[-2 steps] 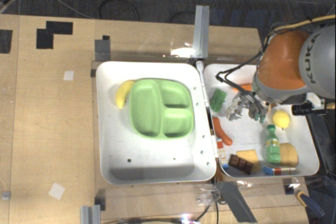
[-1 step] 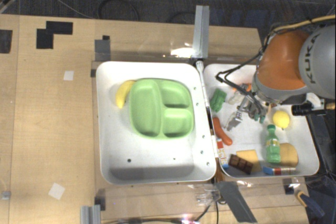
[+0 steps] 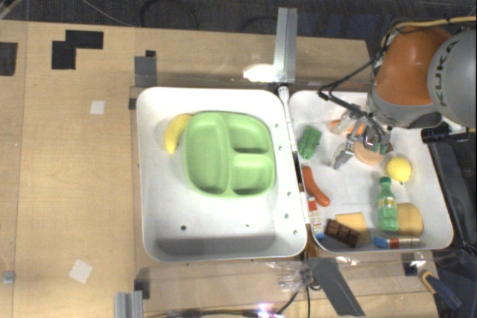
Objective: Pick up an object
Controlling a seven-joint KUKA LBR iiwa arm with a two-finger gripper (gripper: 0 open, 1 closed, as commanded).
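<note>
Lemon [image 3: 399, 170] in right bin [image 3: 440, 231], claw [image 3: 347, 153] nearby above bin floor

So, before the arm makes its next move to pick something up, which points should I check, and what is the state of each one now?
1. Gripper is over the right bin: ok.
2. Something is held between the fingers: cannot tell, they are too small and blurred.
3. A target lies close by: ok, a round tan object sits beside the gripper.
4. Room around that target: not ok, the yellow lemon and the green bottle lie near it.
5. Other candidates are free to reach: ok, the green block and the orange sausage lie apart from the rest.
6. Left bin contents are settled: ok, the green tray lies flat with the banana beside it.
</note>
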